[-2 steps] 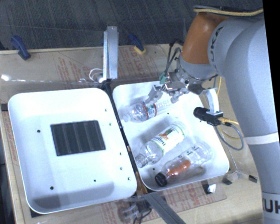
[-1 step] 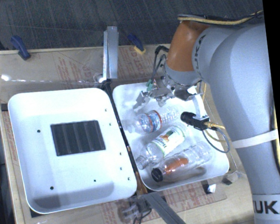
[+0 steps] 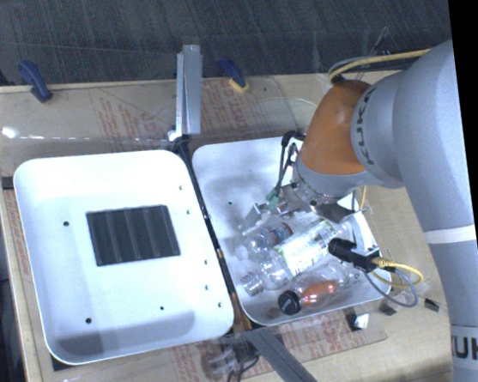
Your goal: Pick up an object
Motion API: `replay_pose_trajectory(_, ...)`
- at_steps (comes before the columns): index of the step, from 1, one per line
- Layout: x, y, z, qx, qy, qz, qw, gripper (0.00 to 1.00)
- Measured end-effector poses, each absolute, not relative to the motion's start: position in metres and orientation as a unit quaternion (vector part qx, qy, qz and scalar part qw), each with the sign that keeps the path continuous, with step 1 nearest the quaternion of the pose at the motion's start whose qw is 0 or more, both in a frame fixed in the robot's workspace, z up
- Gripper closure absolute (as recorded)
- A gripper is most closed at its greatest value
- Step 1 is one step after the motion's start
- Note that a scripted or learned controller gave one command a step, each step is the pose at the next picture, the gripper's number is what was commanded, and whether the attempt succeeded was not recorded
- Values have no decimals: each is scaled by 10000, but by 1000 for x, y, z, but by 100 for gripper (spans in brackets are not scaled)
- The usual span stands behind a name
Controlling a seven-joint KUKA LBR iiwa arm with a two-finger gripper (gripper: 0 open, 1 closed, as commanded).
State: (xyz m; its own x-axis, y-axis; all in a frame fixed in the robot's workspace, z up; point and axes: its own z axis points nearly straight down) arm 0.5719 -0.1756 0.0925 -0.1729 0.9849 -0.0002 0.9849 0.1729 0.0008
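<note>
Bench seen from above at a slant, with two shallow white bins side by side. My arm [image 3: 403, 122] — grey, with an orange band above the wrist — reaches in from the right over the right bin [image 3: 220, 179]. My gripper [image 3: 285, 199] sits low among a heap of clear plastic bottles [image 3: 294, 252], and I cannot tell what it is doing there. One bottle with a dark cap [image 3: 308, 296] lies near the bin's front edge, touching the heap. The left bin [image 3: 50, 200] has a dark ribbed panel [image 3: 132, 234] at its middle. Blue clamps [image 3: 33, 79] grip the bench's far edge.
</note>
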Motion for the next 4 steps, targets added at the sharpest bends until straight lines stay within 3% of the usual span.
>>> replay_pose_trajectory(1, 553, -148, 92, 5847, 8113, 0, -9, 0)
replay_pose_trajectory(2, 553, -148, 102, 5830, 8124, -1, -3, 100)
replay_pose_trajectory(3, 553, -148, 102, 5830, 8125, -3, -2, 0)
replay_pose_trajectory(4, 512, -131, 94, 5825, 8128, 30, 50, 0)
